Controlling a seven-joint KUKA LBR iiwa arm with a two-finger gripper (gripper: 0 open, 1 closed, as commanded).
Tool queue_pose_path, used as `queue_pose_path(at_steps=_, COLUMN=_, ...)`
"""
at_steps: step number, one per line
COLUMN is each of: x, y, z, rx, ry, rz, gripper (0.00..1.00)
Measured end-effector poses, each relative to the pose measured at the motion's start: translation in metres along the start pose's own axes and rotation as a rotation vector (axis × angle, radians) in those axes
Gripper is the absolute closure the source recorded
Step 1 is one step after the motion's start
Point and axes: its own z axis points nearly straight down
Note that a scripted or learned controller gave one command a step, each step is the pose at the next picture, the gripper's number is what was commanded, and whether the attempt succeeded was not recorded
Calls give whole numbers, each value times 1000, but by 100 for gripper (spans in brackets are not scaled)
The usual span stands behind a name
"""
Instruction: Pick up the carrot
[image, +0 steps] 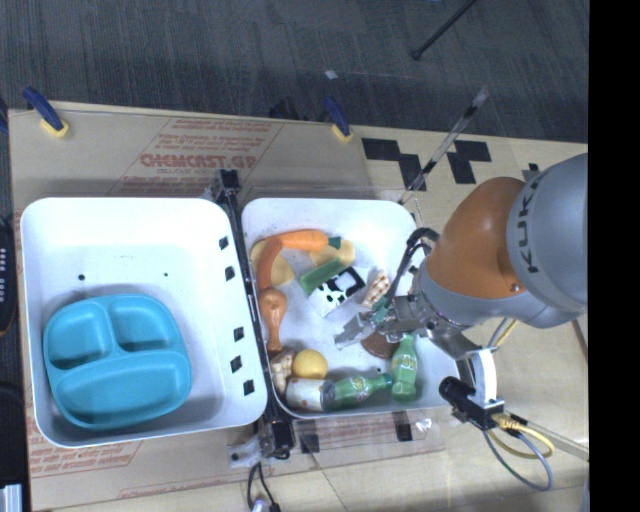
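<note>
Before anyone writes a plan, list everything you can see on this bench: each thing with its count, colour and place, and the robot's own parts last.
Bins: two, white, side by side on the bench.
Tray: one, light blue, three compartments, in the left bin.
Carrot: one, orange with a green end, near the back of the right bin.
Drumstick: one, brown, along the right bin's left wall.
Lemon: one, yellow, near the front of the right bin.
Bottles: two, green, at the front of the right bin.
Clips: two, blue, on the bench's far edge.
Arm: one, grey with an orange band, reaching in from the right.
Gripper: one, low over the right bin, right of the carrot.
</note>
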Motion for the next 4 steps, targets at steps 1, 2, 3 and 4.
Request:
queue_pose_path(at_steps=1, x=32, y=82, z=76, rx=-5, ry=-1, rz=-109, gripper=0)
queue_pose_path(at_steps=2, x=-3, y=118, z=72, rx=-9, ry=-2, rz=274, gripper=0)
queue_pose_path(at_steps=3, x=41, y=185, z=72, rx=-3, ry=-1, rz=515, gripper=0)
queue_pose_path(at_steps=4, x=88, y=98, z=-31, rx=-11, ry=2, rz=563, gripper=0)
